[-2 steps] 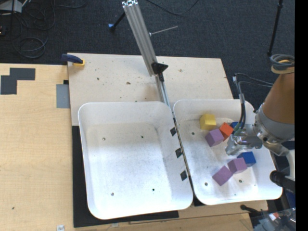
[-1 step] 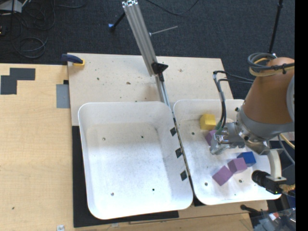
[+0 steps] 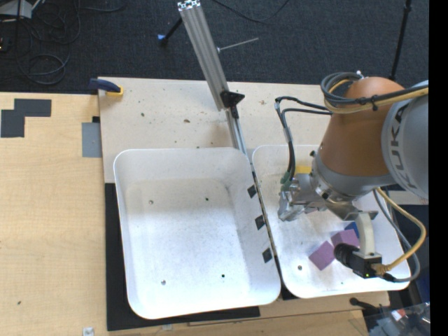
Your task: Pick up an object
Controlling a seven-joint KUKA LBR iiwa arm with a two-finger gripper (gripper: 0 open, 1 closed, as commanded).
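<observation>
Gripper (image 3: 288, 208) hangs low over the right bin (image 3: 297, 285), near its nine o'clock wall; whether it is open or closed cannot be told from above. Purple blocks (image 3: 329, 250) lie toward its four o'clock, apart from it, with something yellow (image 3: 303, 168) at its twelve. Left bin (image 3: 140, 187) sits beside, likely as the drop side, on the bench (image 3: 42, 208)
</observation>
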